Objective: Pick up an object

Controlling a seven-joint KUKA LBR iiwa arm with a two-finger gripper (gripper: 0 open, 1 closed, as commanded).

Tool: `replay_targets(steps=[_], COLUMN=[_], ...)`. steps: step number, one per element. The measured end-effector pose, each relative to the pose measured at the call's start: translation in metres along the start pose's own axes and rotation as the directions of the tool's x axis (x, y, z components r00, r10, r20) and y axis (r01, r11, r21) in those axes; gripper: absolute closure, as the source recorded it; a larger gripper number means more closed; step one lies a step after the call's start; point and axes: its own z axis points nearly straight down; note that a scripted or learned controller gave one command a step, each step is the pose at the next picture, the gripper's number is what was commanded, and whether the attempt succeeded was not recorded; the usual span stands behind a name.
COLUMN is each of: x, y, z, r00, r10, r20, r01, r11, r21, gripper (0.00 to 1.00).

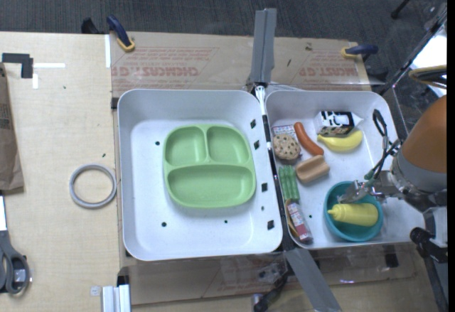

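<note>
Gripper (353, 195): over blue bowl's (341, 229) rim, right bin (370, 106).
Mustard bottle (353, 214): just below fingertips, lying in bowl.
Fingers: can't tell.

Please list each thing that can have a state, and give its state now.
Green tray: upright, compartments bare.
Blue bowl: upright, holds a yellow bottle.
Banana: lying flat.
Hot dog bun: lying flat.
Gripper: over the bowl's rim.
</note>
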Motion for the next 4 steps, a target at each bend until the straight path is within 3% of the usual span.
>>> replay_targets(steps=[1, 2, 3, 4], x=[-0.013, 0.016, 0.045, 0.026], y=[0.038, 0.0, 0.057, 0.017], z=[-0.001, 0.0, 0.0, 0.0], r00=[0.955, 0.964, 0.979, 0.918], r10=[-0.298, -0.265, -0.204, -0.396], r20=[0.002, 0.0, 0.001, 0.0], r01=[0.298, 0.265, 0.204, 0.396], r11=[0.955, 0.964, 0.979, 0.918], r21=[-0.001, 0.0, 0.0, 0.0], gripper=[0.0, 0.0, 0.0, 0.0])
